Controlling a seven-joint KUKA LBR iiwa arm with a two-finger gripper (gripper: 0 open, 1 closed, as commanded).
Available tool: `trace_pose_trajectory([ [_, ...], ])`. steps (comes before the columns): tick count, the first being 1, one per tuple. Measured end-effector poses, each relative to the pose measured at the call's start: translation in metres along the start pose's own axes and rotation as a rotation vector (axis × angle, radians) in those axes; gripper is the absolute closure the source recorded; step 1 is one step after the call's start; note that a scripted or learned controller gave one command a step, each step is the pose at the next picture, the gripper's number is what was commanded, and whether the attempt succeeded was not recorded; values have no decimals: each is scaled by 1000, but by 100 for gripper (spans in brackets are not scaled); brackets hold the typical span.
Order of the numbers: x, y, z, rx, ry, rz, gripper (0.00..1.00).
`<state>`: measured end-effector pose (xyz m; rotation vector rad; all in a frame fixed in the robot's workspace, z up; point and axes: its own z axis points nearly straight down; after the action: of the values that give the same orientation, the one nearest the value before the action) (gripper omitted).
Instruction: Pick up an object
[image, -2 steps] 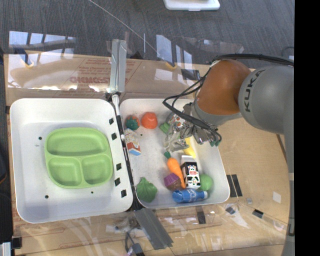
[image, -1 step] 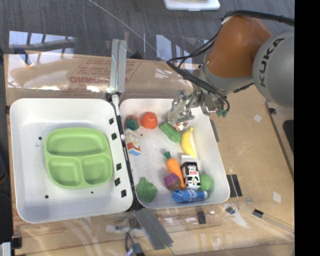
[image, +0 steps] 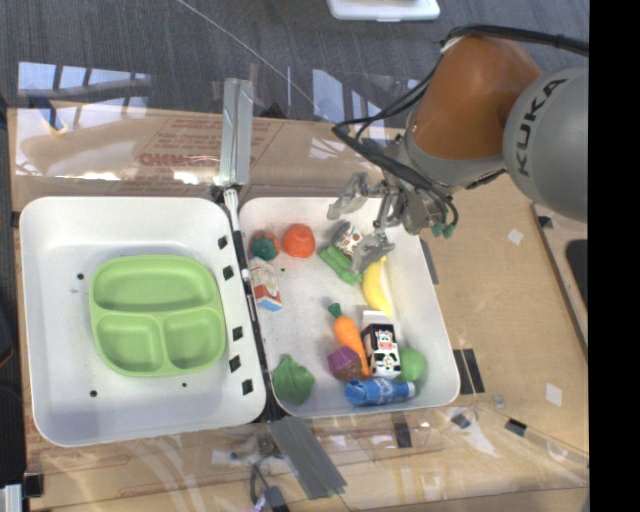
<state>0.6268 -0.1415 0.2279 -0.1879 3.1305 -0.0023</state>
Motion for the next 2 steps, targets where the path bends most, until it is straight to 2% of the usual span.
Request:
trace_pose_trajectory([
  [1, 88, -35, 113, -4, 11, -40, 0],
  [2, 132, 46, 136, -5, 9, 47, 0],
])
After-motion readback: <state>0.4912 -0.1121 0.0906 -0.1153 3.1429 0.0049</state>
